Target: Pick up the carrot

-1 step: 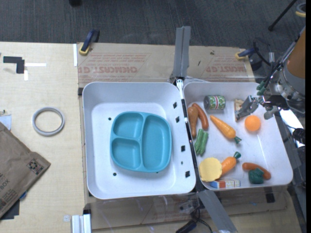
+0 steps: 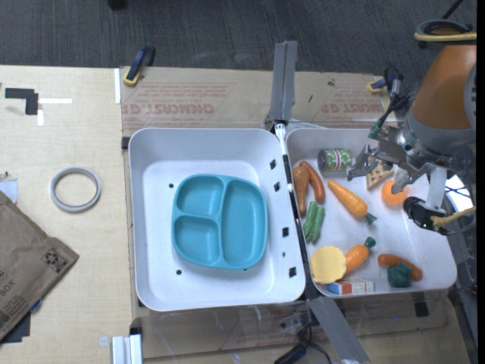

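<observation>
A long orange carrot (image 2: 348, 198) with a green stem end lies on its side in the middle of the right bin (image 2: 434, 243), pointing toward the back left. A second, shorter carrot (image 2: 357, 256) lies nearer the front, beside a yellow disc (image 2: 329, 264). My gripper (image 2: 384, 170) hangs over the back right part of that bin, above a pizza-slice toy (image 2: 377, 177) and an orange fruit (image 2: 392, 194). It is to the right of the long carrot and a little behind it, and apart from it. Nothing shows in its grasp.
The right bin also holds a brown sausage (image 2: 306, 182), green beans (image 2: 314, 221), a small can (image 2: 334, 158), a red and green vegetable (image 2: 398, 268) and a small box (image 2: 352, 287). A blue divided plate (image 2: 221, 221) lies in the left bin (image 2: 144, 226). A tape ring (image 2: 75, 189) sits on the bench.
</observation>
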Controlling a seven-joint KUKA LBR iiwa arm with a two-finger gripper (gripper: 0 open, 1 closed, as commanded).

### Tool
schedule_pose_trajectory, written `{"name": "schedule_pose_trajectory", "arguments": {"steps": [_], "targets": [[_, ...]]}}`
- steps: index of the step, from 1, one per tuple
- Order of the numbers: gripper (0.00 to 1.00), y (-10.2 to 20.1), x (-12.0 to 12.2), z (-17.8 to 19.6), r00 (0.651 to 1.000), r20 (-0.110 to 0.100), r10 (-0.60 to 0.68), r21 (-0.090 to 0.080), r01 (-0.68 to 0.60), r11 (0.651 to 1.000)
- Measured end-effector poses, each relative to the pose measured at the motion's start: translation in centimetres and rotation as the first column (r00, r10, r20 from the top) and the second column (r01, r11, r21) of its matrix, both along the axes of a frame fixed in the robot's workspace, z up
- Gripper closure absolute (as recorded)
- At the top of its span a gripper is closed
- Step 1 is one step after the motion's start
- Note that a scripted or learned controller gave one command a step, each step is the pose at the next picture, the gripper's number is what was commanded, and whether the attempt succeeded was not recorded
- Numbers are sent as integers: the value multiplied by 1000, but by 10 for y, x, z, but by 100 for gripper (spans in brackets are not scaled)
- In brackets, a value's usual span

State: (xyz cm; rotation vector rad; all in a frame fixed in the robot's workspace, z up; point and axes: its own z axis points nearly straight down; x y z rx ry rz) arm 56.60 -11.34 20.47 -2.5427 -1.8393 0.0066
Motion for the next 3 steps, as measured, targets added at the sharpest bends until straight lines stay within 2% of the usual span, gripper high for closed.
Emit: {"name": "schedule_pose_trajectory", "arguments": {"steps": [1, 2, 3], "targets": [[0, -17, 29, -113, 1000, 5, -11, -1, 11, 1000], [100, -19, 28, -104, 1000, 3, -14, -1, 14, 1000], [100, 37, 7, 10, 990, 2, -144, -2, 144, 990]]}}
